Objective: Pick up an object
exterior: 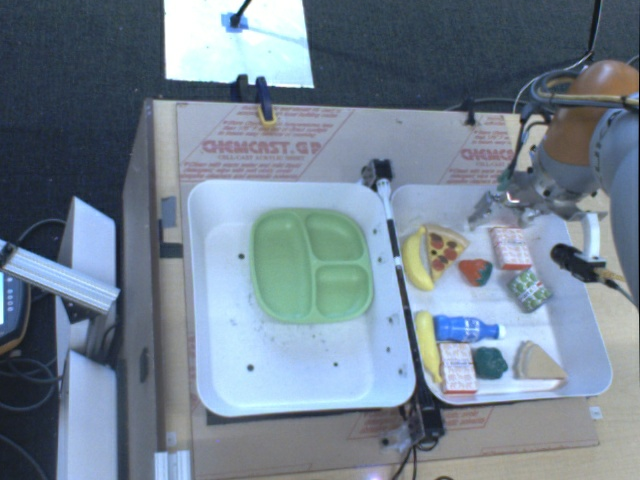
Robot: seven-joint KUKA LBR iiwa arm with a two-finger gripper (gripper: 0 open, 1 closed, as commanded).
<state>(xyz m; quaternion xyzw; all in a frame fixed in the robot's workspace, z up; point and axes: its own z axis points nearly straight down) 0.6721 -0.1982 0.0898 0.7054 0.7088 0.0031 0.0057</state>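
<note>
Right bin [590, 353] — pizza slice [444, 247] just left of the splayed, unladen claw [508, 204].

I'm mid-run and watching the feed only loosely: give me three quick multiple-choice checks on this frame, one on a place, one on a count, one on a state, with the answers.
1. Where does the green divided plate lie?
A. In the left bin
B. In the right bin
C. On the bench outside both bins

2. How many yellow bananas lie in the right bin?
A. None
B. Two
C. Four

3. How does the blue bottle stand?
A. Upright
B. On its side
C. Held by the gripper

Answers:
1. A: the plate sits flat in the middle of the left bin's floor.
2. B: one banana lies beside the pizza slice, and another lies along the same wall, nearer the camera.
3. B: the bottle lies lengthwise on the bin floor, far from the gripper at the bin's far edge.
</note>
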